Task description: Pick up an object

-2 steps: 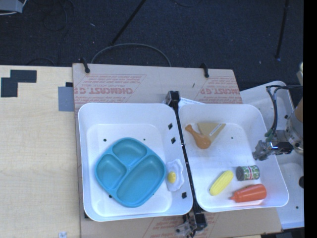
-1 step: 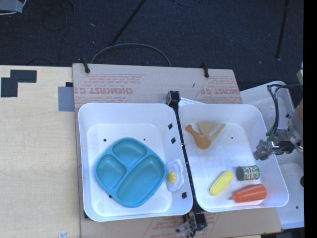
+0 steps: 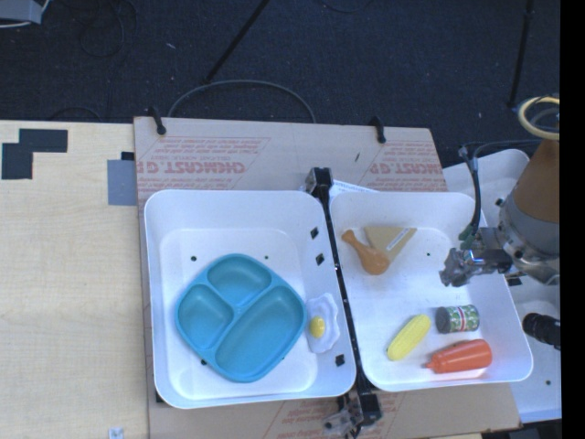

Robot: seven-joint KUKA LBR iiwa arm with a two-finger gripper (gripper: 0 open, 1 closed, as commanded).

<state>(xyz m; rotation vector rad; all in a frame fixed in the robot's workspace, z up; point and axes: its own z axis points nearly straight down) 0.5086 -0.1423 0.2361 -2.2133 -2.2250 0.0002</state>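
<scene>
Small can [image 3: 458, 318], green label, lying on its side near right bin's [image 3: 430, 375] right wall, just below claw [image 3: 456, 273]. Claw hovering over right edge of same bin, nothing visibly between it; open or clenched, cannot tell. Best bet: shift slightly toward near edge, drop straight down, close across can's short width. Orange carrot [image 3: 460, 357] just beside can at near-right corner, yellow corn [image 3: 408, 337] to its left — avoid nudging. Drumstick [image 3: 367, 252] and tan wedge [image 3: 392, 237] toward far edge, well apart.
</scene>
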